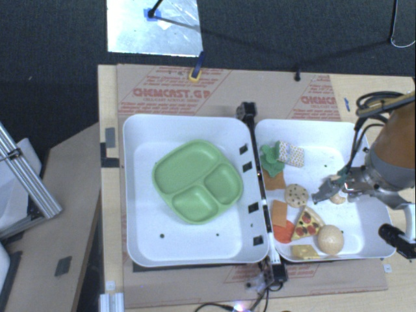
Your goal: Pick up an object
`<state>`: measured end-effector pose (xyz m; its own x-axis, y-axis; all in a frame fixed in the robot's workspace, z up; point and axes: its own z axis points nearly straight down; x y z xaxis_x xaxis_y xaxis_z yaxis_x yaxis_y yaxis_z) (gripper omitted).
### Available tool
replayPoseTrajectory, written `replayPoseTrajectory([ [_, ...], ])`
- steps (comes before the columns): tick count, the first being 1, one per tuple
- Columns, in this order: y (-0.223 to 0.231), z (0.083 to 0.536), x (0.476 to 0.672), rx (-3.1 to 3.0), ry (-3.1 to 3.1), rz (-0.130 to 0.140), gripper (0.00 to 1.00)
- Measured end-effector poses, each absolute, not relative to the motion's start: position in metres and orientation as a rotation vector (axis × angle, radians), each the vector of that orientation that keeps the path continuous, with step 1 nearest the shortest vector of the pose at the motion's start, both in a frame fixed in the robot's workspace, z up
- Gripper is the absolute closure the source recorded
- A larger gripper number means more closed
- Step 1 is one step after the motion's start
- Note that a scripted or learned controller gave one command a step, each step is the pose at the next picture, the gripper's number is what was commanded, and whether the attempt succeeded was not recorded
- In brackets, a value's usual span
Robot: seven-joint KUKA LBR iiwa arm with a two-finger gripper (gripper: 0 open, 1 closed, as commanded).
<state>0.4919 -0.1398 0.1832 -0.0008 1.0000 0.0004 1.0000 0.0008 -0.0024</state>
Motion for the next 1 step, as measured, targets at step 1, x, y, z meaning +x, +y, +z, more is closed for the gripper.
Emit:
replayPoseTrajectory([
  [1, -0.1393, 0.1387, 0.4849, -2.22, -2.221, 0.0, 0.0],
])
